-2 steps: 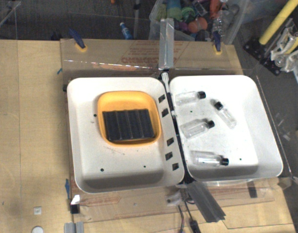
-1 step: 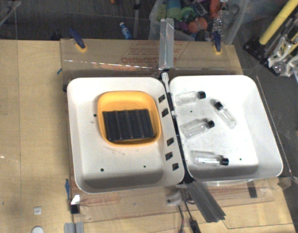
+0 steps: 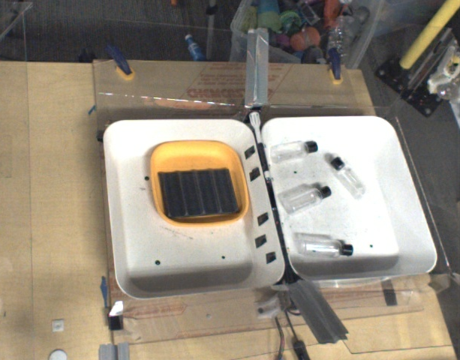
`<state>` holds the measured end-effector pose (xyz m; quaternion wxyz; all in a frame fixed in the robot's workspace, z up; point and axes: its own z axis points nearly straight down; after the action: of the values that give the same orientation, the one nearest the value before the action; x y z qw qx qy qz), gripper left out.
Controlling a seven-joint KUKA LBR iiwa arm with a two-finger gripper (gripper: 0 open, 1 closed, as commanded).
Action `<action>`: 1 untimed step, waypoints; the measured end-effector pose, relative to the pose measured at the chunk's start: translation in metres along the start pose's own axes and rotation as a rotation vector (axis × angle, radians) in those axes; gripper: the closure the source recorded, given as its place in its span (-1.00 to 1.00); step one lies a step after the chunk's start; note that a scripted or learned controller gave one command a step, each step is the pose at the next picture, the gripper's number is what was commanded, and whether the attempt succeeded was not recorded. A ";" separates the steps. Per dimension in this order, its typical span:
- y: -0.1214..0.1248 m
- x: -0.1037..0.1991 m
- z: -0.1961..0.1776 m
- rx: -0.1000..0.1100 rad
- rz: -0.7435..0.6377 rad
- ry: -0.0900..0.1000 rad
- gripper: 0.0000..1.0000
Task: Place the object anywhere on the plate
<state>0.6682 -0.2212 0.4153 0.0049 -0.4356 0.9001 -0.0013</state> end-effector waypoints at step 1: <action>0.002 0.002 -0.004 -0.002 -0.382 0.000 1.00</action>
<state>0.6658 -0.2215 0.4191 0.0043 -0.5985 0.8011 -0.0011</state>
